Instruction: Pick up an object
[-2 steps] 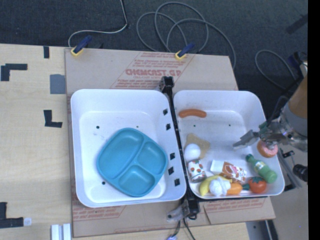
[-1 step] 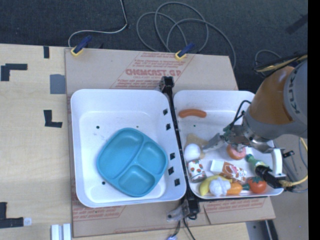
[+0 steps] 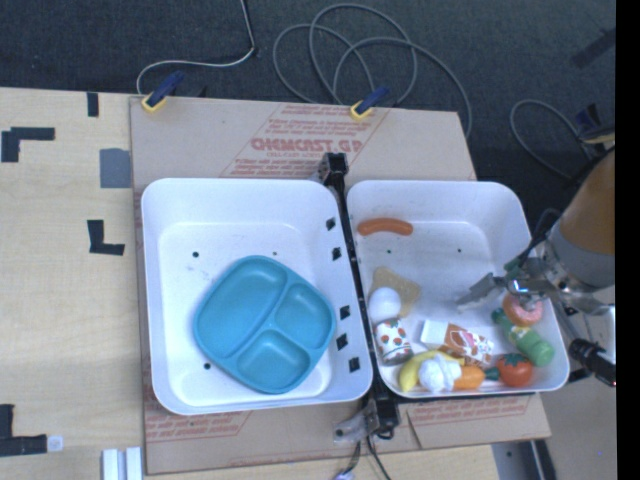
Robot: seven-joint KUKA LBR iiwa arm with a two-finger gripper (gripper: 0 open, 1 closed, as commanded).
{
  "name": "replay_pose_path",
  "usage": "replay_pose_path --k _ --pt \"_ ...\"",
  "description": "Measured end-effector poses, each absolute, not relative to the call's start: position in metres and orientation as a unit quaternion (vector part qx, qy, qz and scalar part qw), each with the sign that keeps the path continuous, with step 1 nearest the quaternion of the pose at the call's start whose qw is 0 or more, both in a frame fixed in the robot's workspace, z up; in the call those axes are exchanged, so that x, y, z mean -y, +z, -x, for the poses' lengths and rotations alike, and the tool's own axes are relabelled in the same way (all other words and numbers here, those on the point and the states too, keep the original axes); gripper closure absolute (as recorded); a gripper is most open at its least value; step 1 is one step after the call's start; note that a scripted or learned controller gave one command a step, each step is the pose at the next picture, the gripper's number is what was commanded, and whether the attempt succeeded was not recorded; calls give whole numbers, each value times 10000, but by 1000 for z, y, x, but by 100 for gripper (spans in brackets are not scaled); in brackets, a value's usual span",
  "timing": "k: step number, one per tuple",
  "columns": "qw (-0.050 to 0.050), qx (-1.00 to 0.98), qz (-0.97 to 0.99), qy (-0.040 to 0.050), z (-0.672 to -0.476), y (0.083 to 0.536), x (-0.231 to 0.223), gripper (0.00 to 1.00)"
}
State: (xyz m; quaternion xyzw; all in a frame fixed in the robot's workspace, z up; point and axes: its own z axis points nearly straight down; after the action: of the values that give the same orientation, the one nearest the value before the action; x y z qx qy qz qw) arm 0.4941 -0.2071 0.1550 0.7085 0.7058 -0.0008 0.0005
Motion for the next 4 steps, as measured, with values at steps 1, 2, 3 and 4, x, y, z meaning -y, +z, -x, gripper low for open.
replay_pose_path --k 1,2,3,4 --pt "43 -7083 -7059 7 -551 85 177 0" --pt "44 -7107 -7034 91 -491 91 201 0" --pt "154 -7086 -7055 42 -492 103 208 100" --pt "26 -7103 -7039 23 -566 150 154 100"
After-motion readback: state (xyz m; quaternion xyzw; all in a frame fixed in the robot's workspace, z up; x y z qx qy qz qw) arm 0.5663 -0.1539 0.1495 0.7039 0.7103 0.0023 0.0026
